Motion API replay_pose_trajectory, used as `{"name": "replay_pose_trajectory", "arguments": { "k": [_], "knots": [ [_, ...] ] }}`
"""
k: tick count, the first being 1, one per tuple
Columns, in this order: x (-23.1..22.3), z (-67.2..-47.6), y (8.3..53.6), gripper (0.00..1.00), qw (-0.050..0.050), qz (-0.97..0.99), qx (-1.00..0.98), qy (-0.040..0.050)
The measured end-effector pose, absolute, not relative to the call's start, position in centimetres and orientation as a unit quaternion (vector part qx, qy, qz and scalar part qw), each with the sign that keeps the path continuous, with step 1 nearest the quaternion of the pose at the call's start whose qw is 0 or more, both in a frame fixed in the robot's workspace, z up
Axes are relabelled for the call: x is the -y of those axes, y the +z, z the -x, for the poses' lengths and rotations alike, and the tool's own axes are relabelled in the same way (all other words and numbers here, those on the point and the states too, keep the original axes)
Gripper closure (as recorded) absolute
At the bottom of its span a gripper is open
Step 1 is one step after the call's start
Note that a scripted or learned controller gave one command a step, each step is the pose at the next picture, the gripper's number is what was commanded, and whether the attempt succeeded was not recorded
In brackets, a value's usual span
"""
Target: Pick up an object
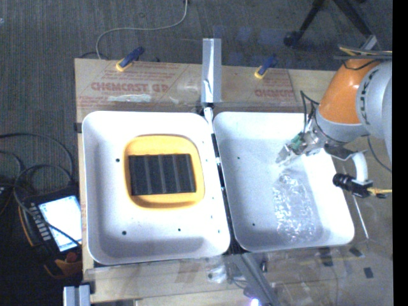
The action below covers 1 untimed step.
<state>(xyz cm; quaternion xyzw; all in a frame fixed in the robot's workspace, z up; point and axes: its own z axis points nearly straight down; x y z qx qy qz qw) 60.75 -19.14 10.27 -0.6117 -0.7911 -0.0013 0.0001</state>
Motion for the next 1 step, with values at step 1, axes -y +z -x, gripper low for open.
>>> {"name": "replay_pose_trajectory", "arguments": {
  "k": [1],
  "knots": [
    [19.13, -60.74, 10.26, 0.0, 0.0, 0.612, 0.791, -0.0013]
  ]
}}
